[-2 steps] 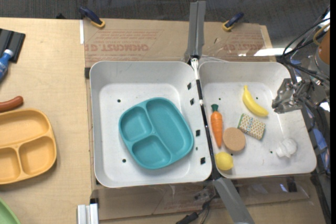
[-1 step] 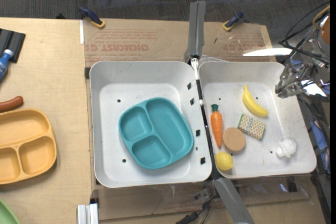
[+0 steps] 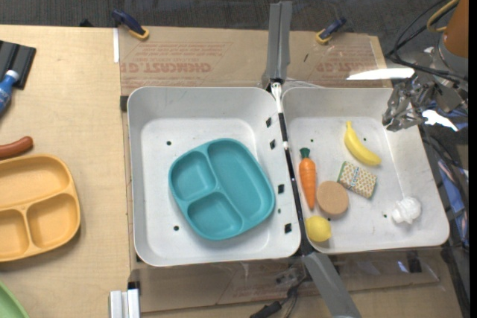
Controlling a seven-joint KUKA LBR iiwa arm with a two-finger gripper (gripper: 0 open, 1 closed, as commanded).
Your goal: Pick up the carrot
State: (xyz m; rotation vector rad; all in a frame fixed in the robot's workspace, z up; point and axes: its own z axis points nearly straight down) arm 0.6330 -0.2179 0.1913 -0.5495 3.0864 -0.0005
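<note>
The carrot lies in the right bin, close against its left wall, running lengthwise with its green top toward the far side. The gripper hangs over the bin's far right corner, well apart from the carrot; whether its jaws are open or closed cannot be told from this blurred, slanted view.

The main risk is crowding. A round tan disc touches or nearly touches the carrot's right flank near its tip, and a lemon sits just beyond that tip. Jaws closing across the carrot's lower half would likely hit the disc or take it along. On the other flank the bin wall and the divider between the bins leave little room for a finger, so a descent that drifts left may strike the rim.

The upper half of the carrot, below the green top, has the most open floor on its right. The banana and a patterned sponge-like block lie between gripper and carrot, so a low crossing could knock them; travelling high looks safer.
</note>
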